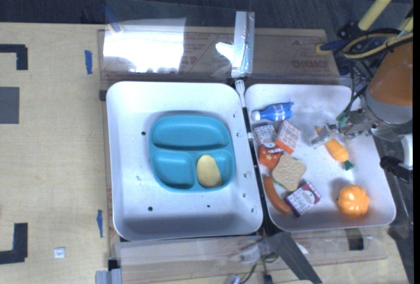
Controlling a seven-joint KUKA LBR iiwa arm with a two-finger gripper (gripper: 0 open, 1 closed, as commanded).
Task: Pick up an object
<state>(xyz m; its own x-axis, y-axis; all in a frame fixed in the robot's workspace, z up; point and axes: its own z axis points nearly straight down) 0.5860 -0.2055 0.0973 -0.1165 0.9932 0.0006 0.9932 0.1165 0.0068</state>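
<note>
The right bin point(367, 220) holds several toy foods. A blue bottle point(272, 112) lies at its back left, with two snack packets point(277, 136) just in front of it. Nearer the front are a bread slice point(289, 172), an orange sausage point(275, 196) and a small red packet point(303, 197). An orange pumpkin point(353, 201) sits at the front right. A small carrot point(336, 150) lies at the middle right. My gripper point(338, 126) hangs just above and behind the carrot, reaching in from the right. Nothing visible is held in it.
The left bin point(125, 145) holds a blue divided tray point(187, 145) with a yellow potato point(209, 171) in its front right compartment. A clear plastic sheet point(170, 46) stands behind the bins. Yellow cables point(367, 40) lie at the back right.
</note>
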